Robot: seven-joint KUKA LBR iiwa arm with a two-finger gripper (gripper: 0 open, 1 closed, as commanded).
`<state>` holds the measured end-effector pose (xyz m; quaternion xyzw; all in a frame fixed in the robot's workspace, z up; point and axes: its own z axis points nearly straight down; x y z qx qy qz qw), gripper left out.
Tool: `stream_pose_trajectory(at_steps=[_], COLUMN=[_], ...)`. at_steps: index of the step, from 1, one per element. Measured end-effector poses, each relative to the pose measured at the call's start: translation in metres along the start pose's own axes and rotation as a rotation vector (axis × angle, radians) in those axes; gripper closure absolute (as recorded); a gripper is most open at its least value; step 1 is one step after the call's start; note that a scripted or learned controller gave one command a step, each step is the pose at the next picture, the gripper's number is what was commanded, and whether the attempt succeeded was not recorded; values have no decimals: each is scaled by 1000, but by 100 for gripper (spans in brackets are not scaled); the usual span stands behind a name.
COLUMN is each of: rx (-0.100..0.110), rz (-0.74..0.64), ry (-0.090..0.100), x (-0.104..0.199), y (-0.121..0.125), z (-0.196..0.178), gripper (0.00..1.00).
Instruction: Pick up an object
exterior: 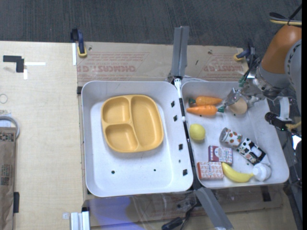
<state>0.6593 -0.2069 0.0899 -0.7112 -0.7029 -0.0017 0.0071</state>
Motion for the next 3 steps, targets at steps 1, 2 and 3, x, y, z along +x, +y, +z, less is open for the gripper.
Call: stream_pose_trajectory(at_steps=[1,2,3], rx=[-3,-6,-7], rz=[-2,-247,-382], ry=[-6,-13,-15], x=[-2,-4,38], y=[1,0,-1], z=[-11,-3,-100], gripper=[100,100,100])
